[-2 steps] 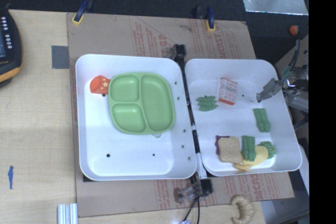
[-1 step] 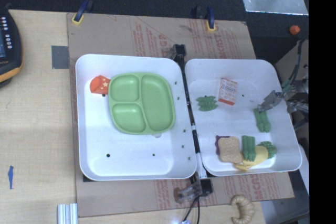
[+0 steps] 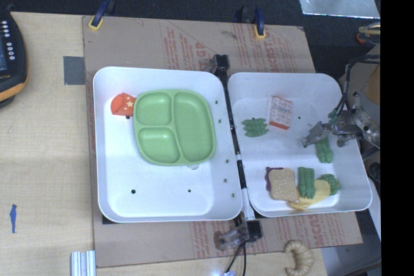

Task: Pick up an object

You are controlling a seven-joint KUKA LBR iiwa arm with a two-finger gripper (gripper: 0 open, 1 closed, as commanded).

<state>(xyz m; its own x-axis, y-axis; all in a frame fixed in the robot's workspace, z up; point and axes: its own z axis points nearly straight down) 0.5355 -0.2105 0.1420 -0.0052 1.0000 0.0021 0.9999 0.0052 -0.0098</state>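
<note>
Reaching in from the right, the gripper point(image 3: 320, 136) sits low over the right bin point(image 3: 304, 84), near its right wall. Metal fingers splay down-left, w/ a small dark green piece point(image 3: 323, 152) just beside/below the tips. Can't tell if the jaws are released or clenched, & nothing visibly sits between them.

Right bin contents: small green leafy item point(image 3: 255, 127) near the left side, approx mid-height; red-and-white packet point(image 3: 281, 112) above-right of it, lying flat, well apart from the gripper. Along the bin's front: brown bread-like slice point(image 3: 283, 185) over a dark purple bit point(image 3: 268, 174), green stick-shaped piece point(image 3: 306, 181) touching its right side, yellow piece point(image 3: 317, 194) under/next to that, & a green broccoli-like piece point(image 3: 330, 183) at the far right of the cluster. All packed close together, touching.

Left bin point(image 3: 116, 191) holds a light green divided plate point(image 3: 174, 127) w/ 3 compartments, lying flat in the upper middle. Red item w/ yellow mark point(image 3: 122, 104) touches the plate's upper-left edge, partly tucked beside it.

Both bins rest on a cardboard sheet point(image 3: 194, 42) held by blue/yellow clamps point(image 3: 99, 13) at the back edge. Black-and-orange handheld controller point(image 3: 10, 55) lies at the far left on the bench.
</note>
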